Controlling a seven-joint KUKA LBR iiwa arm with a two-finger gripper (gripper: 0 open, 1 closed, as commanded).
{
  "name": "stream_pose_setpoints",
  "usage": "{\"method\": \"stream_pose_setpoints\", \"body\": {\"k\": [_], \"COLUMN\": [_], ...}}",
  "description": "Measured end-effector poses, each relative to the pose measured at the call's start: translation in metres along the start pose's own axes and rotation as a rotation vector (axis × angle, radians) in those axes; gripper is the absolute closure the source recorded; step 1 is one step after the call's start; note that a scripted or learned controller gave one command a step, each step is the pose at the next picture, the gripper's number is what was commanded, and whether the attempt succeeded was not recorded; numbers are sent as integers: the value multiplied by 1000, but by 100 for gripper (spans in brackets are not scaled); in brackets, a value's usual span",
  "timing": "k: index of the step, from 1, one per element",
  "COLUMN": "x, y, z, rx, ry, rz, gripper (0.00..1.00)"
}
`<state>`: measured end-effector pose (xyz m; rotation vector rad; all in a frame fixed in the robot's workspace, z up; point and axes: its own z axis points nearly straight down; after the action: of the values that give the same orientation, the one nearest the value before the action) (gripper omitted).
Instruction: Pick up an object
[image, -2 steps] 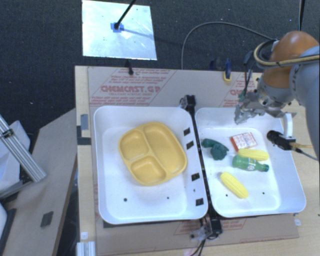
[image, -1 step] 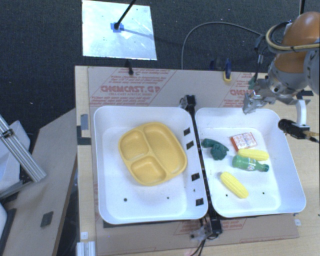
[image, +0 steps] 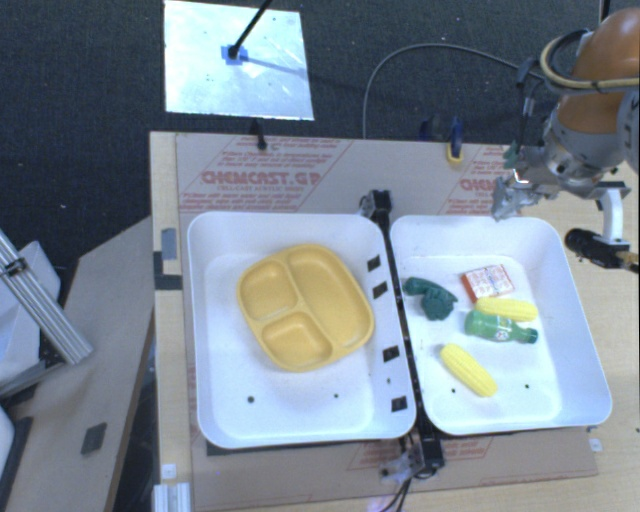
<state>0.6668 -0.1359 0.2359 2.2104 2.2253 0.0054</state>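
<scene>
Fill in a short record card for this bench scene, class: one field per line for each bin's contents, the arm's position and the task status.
left bin: yellow divided tray
right bin: dark green toy, red and white packet, yellow piece, green bottle, yellow corn
gripper: above the right bin's far rim, apart from the objects
task status: nothing picked up yet

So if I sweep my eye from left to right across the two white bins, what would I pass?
Yellow divided tray → dark green toy → yellow corn cob. The small red packet, the green bottle and a second yellow piece overlap left to right.
</scene>
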Motion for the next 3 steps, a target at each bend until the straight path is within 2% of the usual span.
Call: {"method": "stream_pose_setpoints", "body": {"k": [1,3], "x": [44,144], "y": [-24,-52], "z": [-8,9], "rx": [4,6], "ry": [2,4], "rz": [-2,-4], "gripper": [100,100]}}
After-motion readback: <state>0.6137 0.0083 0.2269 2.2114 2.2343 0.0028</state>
